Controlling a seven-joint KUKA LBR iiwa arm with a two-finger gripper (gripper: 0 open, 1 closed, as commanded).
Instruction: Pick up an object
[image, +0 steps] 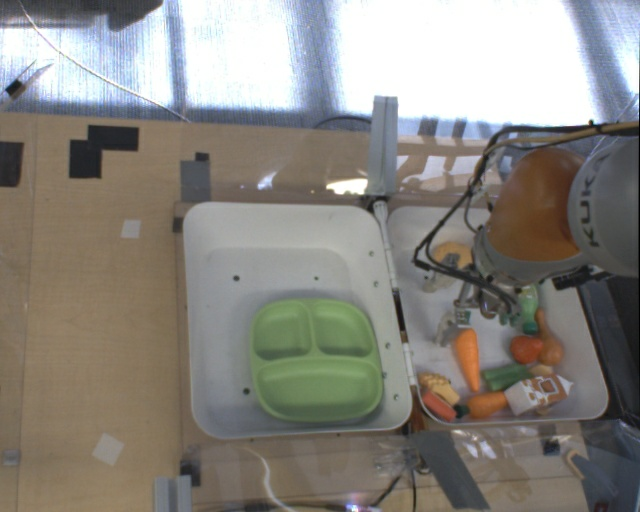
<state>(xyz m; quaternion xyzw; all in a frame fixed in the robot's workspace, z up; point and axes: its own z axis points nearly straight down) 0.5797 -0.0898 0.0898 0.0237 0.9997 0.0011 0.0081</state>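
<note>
The arm (545, 205) reaches in from the right over the right bin (595, 395), and its gripper (462, 318) hangs low just above the top of an orange carrot (467, 358), fingers slightly parted with nothing between them. Around the carrot lie more toy foods: a tomato (527, 349), a green pepper (505, 376), a second carrot (487, 404), a small milk carton (538, 394) and a hot dog (439, 405) near the front wall. The left bin (215, 250) on the table (90, 330) holds a green divided plate (315, 358).
</note>
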